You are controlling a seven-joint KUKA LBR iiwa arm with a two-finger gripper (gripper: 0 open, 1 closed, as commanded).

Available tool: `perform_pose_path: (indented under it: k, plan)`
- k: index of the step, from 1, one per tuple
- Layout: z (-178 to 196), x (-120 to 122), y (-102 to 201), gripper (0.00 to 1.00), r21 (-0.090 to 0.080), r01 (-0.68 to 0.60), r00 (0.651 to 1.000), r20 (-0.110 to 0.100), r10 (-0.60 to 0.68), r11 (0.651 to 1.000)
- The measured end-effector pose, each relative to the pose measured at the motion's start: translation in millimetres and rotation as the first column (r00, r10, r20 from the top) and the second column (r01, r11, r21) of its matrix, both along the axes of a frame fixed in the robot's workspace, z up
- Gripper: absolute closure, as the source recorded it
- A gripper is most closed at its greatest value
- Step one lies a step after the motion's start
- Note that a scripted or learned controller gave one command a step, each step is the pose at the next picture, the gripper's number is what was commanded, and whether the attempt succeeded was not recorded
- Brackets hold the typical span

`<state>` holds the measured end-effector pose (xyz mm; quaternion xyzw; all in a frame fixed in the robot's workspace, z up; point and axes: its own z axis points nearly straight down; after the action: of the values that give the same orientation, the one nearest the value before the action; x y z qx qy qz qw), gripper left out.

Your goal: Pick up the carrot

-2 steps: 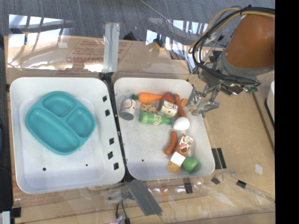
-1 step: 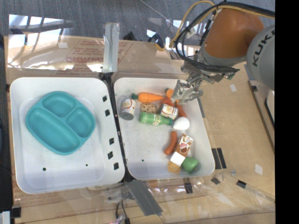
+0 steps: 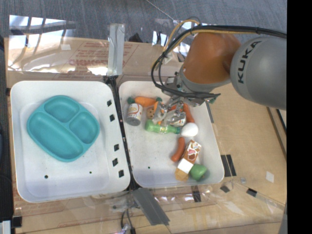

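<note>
The carrot (image 3: 145, 101), orange with a green tip at its left end, lies on its side near the back edge of the right bin (image 3: 146, 169). My gripper (image 3: 170, 112) hangs low over the back middle of that bin, just right of the carrot and among the cluttered items. The arm's orange band and grey wrist cover the bin's back right corner. Nothing can be seen held in the gripper.
Around the gripper lie a small can (image 3: 133, 114), a green bottle (image 3: 161, 127), a white egg (image 3: 190, 129) and an orange stick (image 3: 188, 113). Nearer the front are a sausage (image 3: 178, 149), a carton (image 3: 193, 151) and a green apple (image 3: 198, 171). The left bin holds a teal divided plate (image 3: 62, 126).
</note>
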<state>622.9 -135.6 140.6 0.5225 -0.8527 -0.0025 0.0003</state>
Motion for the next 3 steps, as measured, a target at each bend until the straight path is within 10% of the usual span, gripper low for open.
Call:
perform_pose_path:
  k: [1,2,3]
  plan:
    - [54.8,13.9,68.0,1.0,-0.001,0.019,1.0,0.01,-0.019,1.0]
    - [225.3,-7.7,103.3,1.0,-0.008,-0.143,0.989,0.021,0.143,0.99]
    - [161.0,-5.7,88.4,1.0,-0.002,-0.292,0.956,0.0,0.292,0.956]
